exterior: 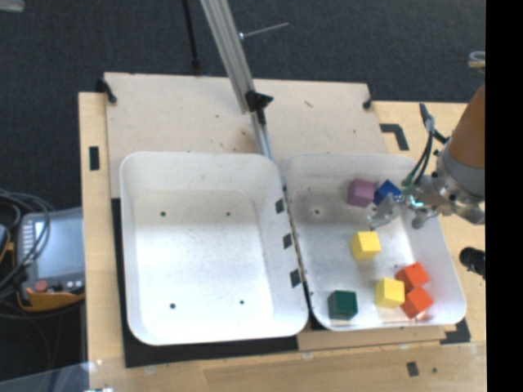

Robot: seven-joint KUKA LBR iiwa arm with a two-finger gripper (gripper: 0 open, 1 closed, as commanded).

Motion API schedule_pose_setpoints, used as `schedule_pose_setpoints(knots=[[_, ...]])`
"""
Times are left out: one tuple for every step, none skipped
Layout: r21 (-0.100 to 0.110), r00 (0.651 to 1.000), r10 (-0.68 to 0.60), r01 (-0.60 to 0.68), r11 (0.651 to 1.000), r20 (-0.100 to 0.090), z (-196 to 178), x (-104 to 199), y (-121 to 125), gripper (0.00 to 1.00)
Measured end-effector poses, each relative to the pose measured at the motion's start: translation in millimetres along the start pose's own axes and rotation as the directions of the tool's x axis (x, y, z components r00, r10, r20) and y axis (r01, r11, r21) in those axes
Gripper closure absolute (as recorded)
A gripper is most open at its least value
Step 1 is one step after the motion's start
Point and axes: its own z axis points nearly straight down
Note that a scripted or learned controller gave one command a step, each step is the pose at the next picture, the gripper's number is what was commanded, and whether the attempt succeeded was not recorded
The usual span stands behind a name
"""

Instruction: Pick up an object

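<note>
Reaching: the grey arm (pixel 467 149) with its orange band enters from the right side of the right bin (pixel 323 300) and angles down toward that bin's far right part.
Gripper: the gripper (pixel 391 211) hangs low over the right bin's floor, just beside the blue block (pixel 387 193); the metal parts blur together there, so whether the claw is released or clenched cannot be told, and no block is seen between its tips.
Likely target: the blue block, judged from how near the tool stands to it; the purple block (pixel 360 192) touches or nearly touches it on the side toward the bin's centre.
Why the crowding matters: two blocks packed close leave little room for a tip to slide between them, so a grasp here looks prone to nudging the purple one.
Other candidates: a yellow block (pixel 366 245) lies near the bin's middle, well apart from its neighbours and probably easier to take.
Near corner of the right bin: a second yellow block (pixel 390 292) sits against two orange blocks (pixel 416 288); a green block (pixel 342 304) lies apart, near the front wall.
Left bin (pixel 139 178): adjoins the right bin's inner wall.
Progress: judged as approach; nothing is lifted yet.
</note>
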Motion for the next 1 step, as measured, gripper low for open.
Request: schedule_pose_setpoints(knots=[[-0.005, 1.000, 0.001, -0.001, 1.000, 0.001, -2.5, -0.1, 0.9, 0.00]])
